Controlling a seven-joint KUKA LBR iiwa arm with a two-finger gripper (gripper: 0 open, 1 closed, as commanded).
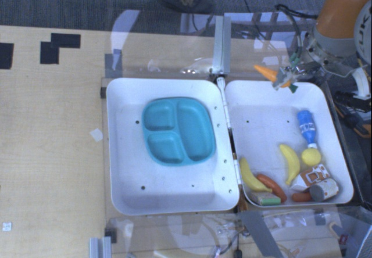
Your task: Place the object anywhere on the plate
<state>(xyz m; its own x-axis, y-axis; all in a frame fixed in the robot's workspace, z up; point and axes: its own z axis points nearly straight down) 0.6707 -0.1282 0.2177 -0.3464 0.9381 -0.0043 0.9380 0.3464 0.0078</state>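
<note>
Roughly, left to right.

Bench: pale wooden bench top (52, 152) with black square markings near the far left edge.

Left bin: shallow white plastic bin (128, 187), corners rounded.

Plate: blue plastic plate with three compartments (177, 131), lying flat near the middle of the left bin, nothing on it.

Divider: the two bins meet along a narrow seam, with a grey metal bar (220, 42) running away from its upper end.

Right bin: second shallow white plastic bin (261, 129), its objects gathered in the lower right part.

Right bin contents: a yellow toy banana (251, 176) at the lower left, beside it a red-orange sausage-shaped piece (272, 185) and a small green and red block (266, 199); a second yellow banana (290, 162) further right; a blue bottle with a white cap (306, 126) above a yellow lemon-like ball (311, 157); a small white and orange carton (317, 178) and a grey cylinder (318, 193) at the lower right corner.

Task object: small orange carrot-shaped toy (267, 72), at the upper rim of the right bin, well apart from the plate.

Gripper: two-finger gripper (286, 79) at the upper rim of the right bin, pinching the right end of the orange toy, which sticks out to the left.

Arm: grey arm with an orange band (344, 4), upper right corner.
</note>
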